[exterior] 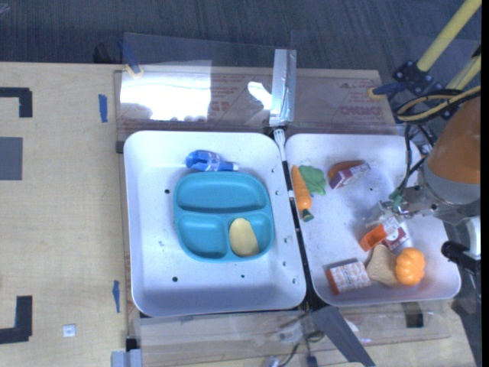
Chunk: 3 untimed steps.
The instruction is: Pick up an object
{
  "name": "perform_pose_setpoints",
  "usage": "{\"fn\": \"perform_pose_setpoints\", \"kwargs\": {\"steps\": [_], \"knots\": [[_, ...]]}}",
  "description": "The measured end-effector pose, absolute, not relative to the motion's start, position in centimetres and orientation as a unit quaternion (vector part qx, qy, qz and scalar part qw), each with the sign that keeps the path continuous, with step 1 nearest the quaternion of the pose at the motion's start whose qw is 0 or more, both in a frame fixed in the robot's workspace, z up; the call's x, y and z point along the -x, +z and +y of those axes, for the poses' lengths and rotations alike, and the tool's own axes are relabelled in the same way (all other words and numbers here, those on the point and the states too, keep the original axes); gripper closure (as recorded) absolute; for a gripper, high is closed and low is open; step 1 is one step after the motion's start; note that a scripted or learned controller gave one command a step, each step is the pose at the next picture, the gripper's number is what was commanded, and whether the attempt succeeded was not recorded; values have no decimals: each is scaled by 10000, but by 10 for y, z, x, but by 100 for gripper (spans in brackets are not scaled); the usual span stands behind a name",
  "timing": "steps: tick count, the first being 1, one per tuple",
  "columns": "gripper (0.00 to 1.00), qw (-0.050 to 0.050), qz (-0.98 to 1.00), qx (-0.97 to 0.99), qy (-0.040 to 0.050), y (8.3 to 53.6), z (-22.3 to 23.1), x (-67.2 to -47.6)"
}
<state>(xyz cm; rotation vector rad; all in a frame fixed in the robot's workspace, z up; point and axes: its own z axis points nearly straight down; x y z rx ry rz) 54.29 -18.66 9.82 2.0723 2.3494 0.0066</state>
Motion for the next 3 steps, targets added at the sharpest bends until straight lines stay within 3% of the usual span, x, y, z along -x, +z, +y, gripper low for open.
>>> {"fn": "perform_pose_setpoints", "kwargs": {"steps": [1, 2, 3], "knots": [[100, 0, 7494, -6622, 16, 98, -100, -567], [100, 23, 7290, -6845, 32, 218, -40, -560], [100, -13, 7482, -6635, -5, 199, -1, -555]]}}
